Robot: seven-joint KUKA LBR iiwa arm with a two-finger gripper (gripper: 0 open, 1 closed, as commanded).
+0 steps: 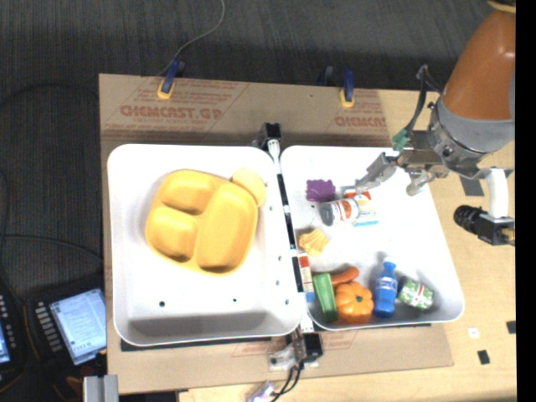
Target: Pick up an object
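Hovering over the right shallow white bin [435, 224], jaws apart.
Just below-left: small glossy white-and-red cylindrical can [347, 210], lying sideways.

Dark grey carpet [67, 32] covers the floor, crossed by a thin black cable [209, 23]. On it sits a light wooden desk [494, 325] topped with a brown cardboard sheet [193, 107], held at its far edge by 2 clamps [172, 78]. A small lit screen [79, 321] rests at lower left.
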